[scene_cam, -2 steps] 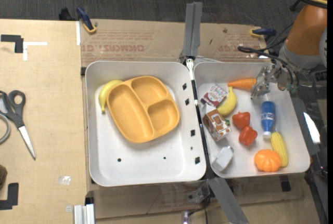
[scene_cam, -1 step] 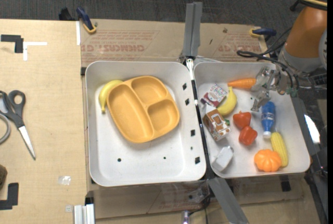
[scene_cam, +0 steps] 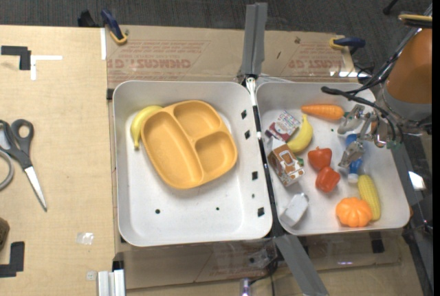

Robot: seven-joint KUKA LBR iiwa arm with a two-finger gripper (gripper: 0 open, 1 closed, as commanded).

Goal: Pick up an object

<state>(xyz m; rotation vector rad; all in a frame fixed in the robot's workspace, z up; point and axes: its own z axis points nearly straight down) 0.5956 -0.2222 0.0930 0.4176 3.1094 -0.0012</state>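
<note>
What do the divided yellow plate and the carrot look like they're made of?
The divided yellow plate looks like moulded plastic, matte to slightly glossy: uniform colour, rounded compartment walls. The carrot seems to be a plastic toy: smooth, evenly orange skin with a soft sheen. Neither can be confirmed from above.

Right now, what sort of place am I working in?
Probably a robot lab test bench, not a kitchen: two shallow white plastic bins side by side, toy food such as the small orange plastic pumpkin, clamped brown cardboard sheet, and grey-handled scissors on the pale wooden benchtop.
</note>
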